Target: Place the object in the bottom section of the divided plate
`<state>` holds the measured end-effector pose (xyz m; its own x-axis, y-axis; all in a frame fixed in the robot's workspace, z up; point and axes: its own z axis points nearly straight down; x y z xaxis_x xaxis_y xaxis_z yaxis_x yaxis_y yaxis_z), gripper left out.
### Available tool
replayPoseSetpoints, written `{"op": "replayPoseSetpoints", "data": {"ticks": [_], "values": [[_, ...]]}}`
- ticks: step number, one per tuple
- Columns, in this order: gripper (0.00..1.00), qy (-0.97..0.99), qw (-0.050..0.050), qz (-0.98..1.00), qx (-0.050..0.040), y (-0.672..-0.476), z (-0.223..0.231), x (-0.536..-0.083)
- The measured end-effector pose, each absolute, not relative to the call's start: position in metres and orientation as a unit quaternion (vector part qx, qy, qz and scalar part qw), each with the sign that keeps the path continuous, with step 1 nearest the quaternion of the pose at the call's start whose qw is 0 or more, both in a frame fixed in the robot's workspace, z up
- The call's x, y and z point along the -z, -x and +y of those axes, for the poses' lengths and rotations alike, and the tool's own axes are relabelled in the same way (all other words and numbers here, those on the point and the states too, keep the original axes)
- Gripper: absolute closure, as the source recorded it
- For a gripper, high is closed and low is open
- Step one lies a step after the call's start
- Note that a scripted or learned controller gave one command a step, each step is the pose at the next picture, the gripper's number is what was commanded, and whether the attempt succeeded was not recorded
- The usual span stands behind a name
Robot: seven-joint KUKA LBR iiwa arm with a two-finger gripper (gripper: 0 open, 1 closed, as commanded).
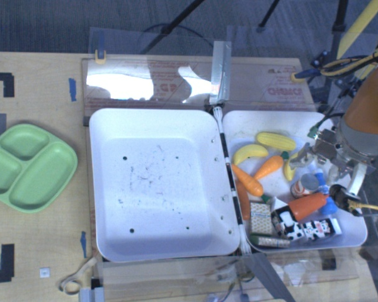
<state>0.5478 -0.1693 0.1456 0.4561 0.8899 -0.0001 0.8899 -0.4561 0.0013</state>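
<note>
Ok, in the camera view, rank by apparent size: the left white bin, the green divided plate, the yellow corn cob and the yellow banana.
1. Left white bin, clearly largest.
2. Green divided plate.
3. Yellow corn cob and yellow banana look about alike, so I won't rank them.

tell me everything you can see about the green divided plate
The green divided plate looks like matte, pale green plastic, with rounded corners and a raised rim. Ridges split it into three sections: two smaller ones along its upper left and one long section along its lower right. It holds nothing. It lies flat, turned at an angle, on the wooden bench, left of the left white bin and apart from it. Only the bench touches it.
</note>
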Motion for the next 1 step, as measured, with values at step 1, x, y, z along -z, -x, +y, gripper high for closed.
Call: {"op": "replayPoseSetpoints", "data": {"ticks": [1], "values": [[0.00, -0.810, -0.002, 0.586, -0.0037, -0.5499, -0.1690, -0.1119]]}}
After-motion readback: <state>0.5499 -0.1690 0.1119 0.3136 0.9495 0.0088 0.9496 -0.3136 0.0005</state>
